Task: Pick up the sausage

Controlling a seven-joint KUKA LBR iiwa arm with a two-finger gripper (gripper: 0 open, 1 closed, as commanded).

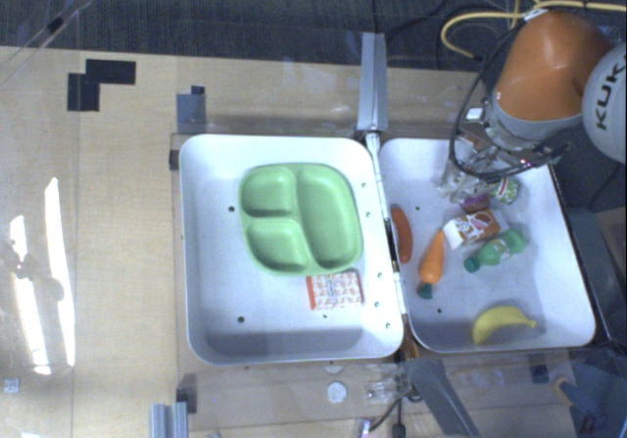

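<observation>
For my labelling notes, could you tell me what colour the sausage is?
The sausage is reddish-brown, seen in the camera view.

Robotics lab: KUKA arm (554, 69) over 2 bins (196, 230).

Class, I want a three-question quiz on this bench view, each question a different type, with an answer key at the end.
1. True or false: the sausage lies in the left bin.
2. Which item lies nearest the sausage? A) banana B) carrot C) green bottle
3. Fill in: the green divided plate has ___ compartments.

Key
1. False; it lies in the right bin, by its left wall.
2. B
3. three
</observation>
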